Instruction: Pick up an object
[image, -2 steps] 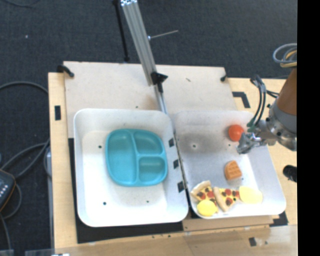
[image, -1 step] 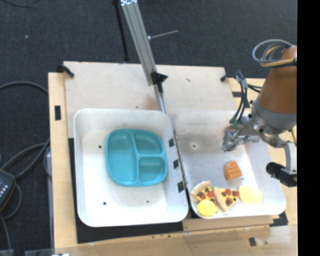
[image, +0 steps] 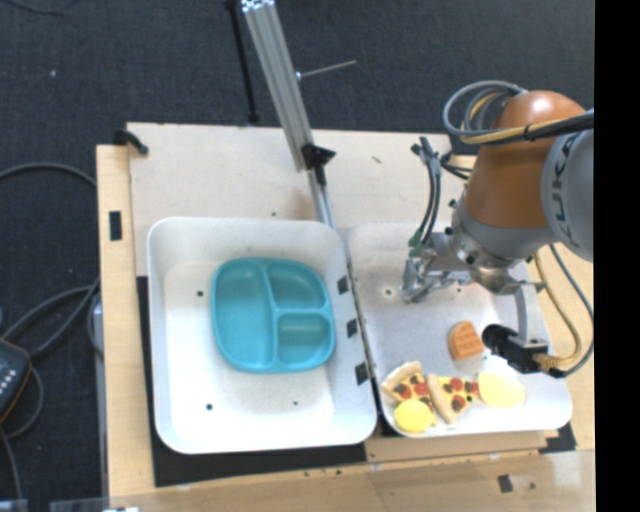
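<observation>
The gripper (image: 418, 285) is hanging over the far left part of the right bin (image: 392, 335), close to the edge that this bin shares with the left bin (image: 180, 400). Whether it is standing wide or narrow I cannot tell, as the wrist is covering it from above. Nothing is showing in its grasp. The arm (image: 510, 170) is reaching in over the right bin's far right corner.

The things to pick are all lying in the right bin, along its near edge. An orange piece (image: 463, 341) is lying by itself towards the right, apart from the gripper, with bare bin floor between them. In the near left corner a pizza slice (image: 404, 383) is lying beside a second slice (image: 452, 392), and a yellow lump (image: 413, 416) is sitting just below them, touching or nearly so. A pale yellow piece (image: 500, 390) is resting to the right of the slices, near the orange piece.

A teal plate (image: 272, 315) with three compartments is lying in the middle of the left bin. A metal post (image: 280, 70) is slanting up from the bench (image: 220, 170) behind the bins' shared edge.
</observation>
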